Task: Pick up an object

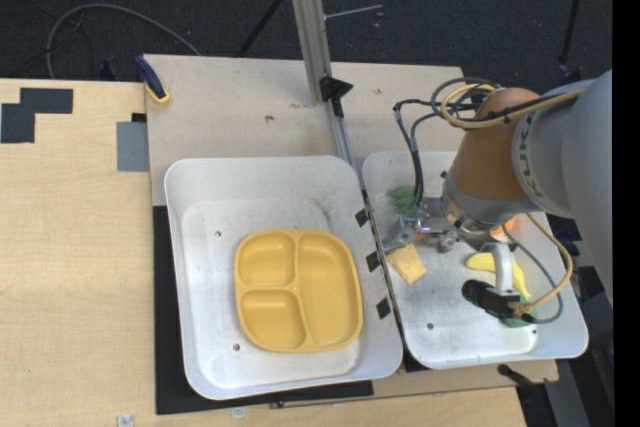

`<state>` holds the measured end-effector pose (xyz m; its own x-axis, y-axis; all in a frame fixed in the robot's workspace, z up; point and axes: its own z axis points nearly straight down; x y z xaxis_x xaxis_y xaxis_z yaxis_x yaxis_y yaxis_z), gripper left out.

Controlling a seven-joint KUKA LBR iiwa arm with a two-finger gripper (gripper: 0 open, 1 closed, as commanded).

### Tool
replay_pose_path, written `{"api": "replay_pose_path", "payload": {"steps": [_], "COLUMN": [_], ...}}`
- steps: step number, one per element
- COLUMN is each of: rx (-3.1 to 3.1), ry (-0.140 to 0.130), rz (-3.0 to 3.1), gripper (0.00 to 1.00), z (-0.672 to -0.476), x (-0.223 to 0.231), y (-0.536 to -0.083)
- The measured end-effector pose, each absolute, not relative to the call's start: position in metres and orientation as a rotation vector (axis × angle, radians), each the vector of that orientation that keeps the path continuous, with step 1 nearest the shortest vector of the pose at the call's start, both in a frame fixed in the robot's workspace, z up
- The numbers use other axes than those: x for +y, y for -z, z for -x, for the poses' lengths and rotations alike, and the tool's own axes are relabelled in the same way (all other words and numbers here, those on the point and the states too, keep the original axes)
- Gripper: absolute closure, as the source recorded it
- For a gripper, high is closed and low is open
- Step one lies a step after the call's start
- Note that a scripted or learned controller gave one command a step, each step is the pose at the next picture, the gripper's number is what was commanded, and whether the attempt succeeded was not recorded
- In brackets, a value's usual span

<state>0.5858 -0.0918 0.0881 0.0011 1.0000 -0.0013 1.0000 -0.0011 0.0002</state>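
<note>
My gripper (418,229) hangs low over the left part of the right bin (560,340), under the arm's orange band. A pale yellow wedge-shaped block (406,265) lies on the bin floor just below and left of it, near the bin's left wall; nothing visibly sits in the gripper. A green object (405,198) lies just behind the gripper, partly hidden by it. A small yellow object (482,262) lies to the right of the gripper, and an orange bit (511,227) peeks out from under the wrist.
The left bin (200,215) holds a yellow divided plate (298,289) in its middle. A metal post (310,25) rises behind the bins. The bulky grey arm (570,145) covers the right bin's back right part.
</note>
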Motion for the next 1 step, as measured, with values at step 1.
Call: {"api": "replay_pose_path", "payload": {"steps": [1], "rx": [2.215], "ry": [-0.003], "rz": [-2.225], "gripper": [1.0], "z": [-0.587], "x": [-0.0922], "y": [-0.1012]}}
